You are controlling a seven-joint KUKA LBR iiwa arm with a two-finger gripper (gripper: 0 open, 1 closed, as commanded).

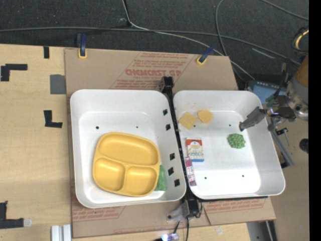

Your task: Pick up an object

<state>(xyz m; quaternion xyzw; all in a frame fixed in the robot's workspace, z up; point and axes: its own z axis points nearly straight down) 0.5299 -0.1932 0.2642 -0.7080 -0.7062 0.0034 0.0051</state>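
Although the task is only to lift one thing, nothing is seen held yet, so the whole of the grasp is judged to remain. Two white bins are set side by side on a cardboard sheet point(150, 69) across the middle of the frame. The left bin point(83, 134) is taken up largely by a yellow divided tray point(126, 163), with a green item point(161, 178) wedged between the tray and the bin's lower right wall. The right bin point(266, 179) is kept far more open: a small carton with a red top point(194, 149) is laid near its left wall, two yellow pieces point(196, 118) are placed close together toward its upper left, and a small green clump point(236, 140) is found right of centre, well apart from the others. At the right edge of the frame, over the right bin's upper right rim, the gripper point(251, 120) is reached in, one dark finger pointing down-left toward the green clump; whether it is spread wide or closed cannot be told. Bare floor is left all around the clump, so a descent there is judged free of walls, whereas the carton is crowded by the left wall.
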